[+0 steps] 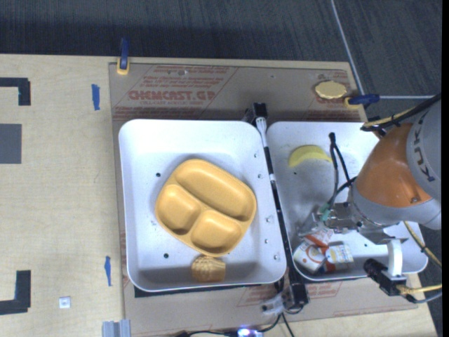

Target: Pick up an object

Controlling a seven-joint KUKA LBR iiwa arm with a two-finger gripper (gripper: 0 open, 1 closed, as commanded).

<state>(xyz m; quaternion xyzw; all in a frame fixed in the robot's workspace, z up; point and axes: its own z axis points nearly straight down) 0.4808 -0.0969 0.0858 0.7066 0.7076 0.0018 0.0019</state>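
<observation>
You have little free floor in the left white bin: the yellow three-compartment plastic tray fills its middle, and a small tan woven ball sits against the tray's near edge. Bare strips run along the bin's walls. In the right white bin, the grey arm with its orange band covers the right side, a yellow banana-like piece lies at the far end, and small red-and-white packets crowd the near corner; the floor between them is open.
</observation>
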